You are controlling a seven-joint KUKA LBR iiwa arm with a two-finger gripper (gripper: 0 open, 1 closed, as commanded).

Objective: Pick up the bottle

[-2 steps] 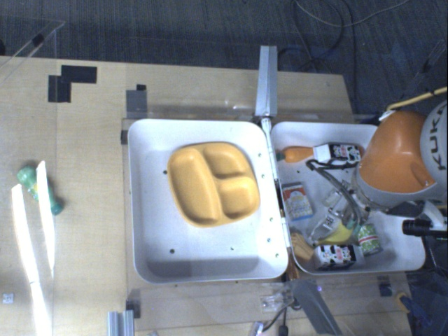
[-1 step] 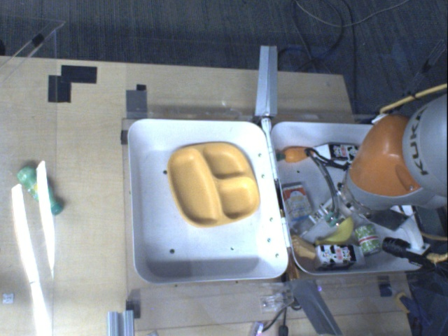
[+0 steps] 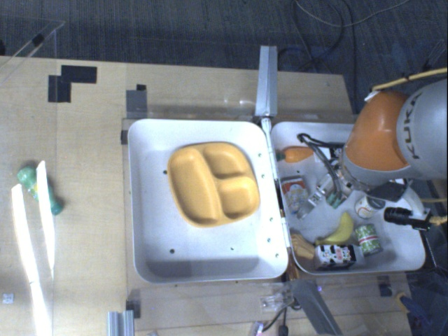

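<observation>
In the right bin (image 3: pixel 413 257), near its left wall, lies a clear plastic bottle (image 3: pixel 299 201) with a bit of red at its upper end. My gripper (image 3: pixel 327 190) hangs low over the middle of this bin, just right of the bottle and very close to it. Whether it touches the bottle I cannot tell. The grey arm with its orange band (image 3: pixel 378 135) covers the bin's upper right part.
Around the gripper lie an orange piece (image 3: pixel 299 155), a banana (image 3: pixel 341 228), a green can (image 3: pixel 368 238), a dark carton (image 3: pixel 335 255) and a small white cup (image 3: pixel 365 207). The left bin (image 3: pixel 150 243) holds a yellow divided plate (image 3: pixel 213 182).
</observation>
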